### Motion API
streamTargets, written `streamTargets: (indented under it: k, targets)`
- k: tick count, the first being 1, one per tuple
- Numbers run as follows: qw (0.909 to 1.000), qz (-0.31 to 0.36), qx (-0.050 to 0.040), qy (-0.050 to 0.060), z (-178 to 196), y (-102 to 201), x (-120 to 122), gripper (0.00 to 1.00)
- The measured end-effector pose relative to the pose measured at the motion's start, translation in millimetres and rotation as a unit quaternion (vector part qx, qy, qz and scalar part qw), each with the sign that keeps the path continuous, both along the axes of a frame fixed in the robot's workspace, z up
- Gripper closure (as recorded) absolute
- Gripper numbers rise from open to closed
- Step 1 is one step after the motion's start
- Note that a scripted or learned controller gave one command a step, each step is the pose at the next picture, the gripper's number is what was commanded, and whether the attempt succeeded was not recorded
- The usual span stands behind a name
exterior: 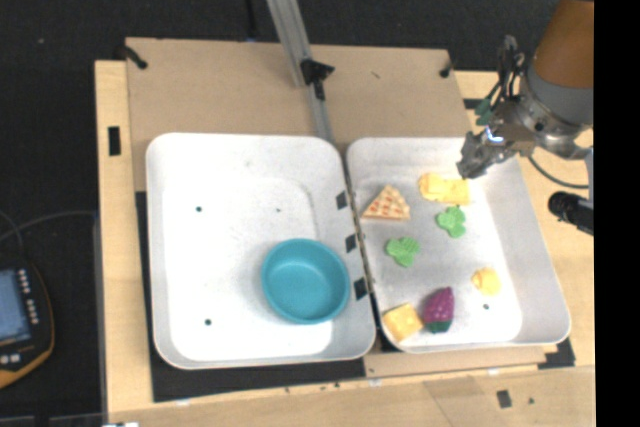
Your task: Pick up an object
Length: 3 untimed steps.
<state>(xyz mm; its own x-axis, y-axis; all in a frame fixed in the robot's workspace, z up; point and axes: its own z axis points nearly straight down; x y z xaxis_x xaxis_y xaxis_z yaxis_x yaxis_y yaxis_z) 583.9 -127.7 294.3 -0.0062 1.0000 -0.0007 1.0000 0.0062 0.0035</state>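
In the right bin, a yellow block and purple grapes lie nearest; farther back sits a yellow piece, with the gripper just beside it, grip state unclear.

White bins, a teal bowl, green pieces, a purple grape cluster, yellow cheese

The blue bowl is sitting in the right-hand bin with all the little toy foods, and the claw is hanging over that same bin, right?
Not quite. The camera view shows the blue bowl in the left bin, by itself. The little toy foods, such as the purple grapes, lie in the right bin, and the claw does hang over that bin, near the yellow piece.
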Motion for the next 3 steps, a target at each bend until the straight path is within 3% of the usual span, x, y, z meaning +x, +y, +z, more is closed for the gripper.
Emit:
streamTargets:
  k: [2,3]
  targets:
    - [1.0,0.0,0.0004,0.0,-3.2,104.9,21.0,1.0]
    - [1.0,-0.002,0.0001,0.002,-28.7,150.3,25.7,1.0]
